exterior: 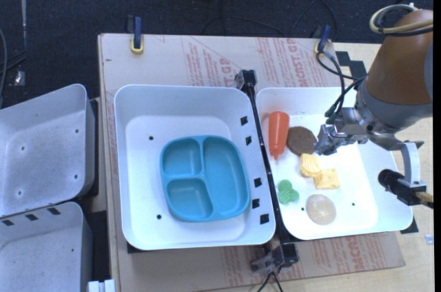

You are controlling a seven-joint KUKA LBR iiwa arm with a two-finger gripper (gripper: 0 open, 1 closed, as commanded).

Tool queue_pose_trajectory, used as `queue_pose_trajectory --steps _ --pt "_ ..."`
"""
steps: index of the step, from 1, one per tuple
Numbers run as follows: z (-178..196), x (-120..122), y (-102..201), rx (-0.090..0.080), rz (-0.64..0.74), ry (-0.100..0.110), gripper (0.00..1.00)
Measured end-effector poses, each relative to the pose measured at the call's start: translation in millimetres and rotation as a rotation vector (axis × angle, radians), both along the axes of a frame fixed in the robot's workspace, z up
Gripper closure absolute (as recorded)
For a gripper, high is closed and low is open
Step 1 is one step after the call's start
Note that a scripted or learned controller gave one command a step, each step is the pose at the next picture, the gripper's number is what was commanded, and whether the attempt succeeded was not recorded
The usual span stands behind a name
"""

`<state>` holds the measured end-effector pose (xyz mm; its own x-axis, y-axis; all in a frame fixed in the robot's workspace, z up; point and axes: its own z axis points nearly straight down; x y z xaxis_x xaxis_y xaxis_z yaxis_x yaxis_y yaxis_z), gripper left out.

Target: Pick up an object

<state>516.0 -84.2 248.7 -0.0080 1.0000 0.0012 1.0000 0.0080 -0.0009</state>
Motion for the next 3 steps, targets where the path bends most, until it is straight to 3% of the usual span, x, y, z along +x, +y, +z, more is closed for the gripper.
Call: queue_pose_trajectory --steps 2,3 --pt "-25.0 12.6 107.7 0.0 0.0 0.001 1.0" --pt "-13.5 27.9 166.1 0.001 0.001 -0.003 1.0"
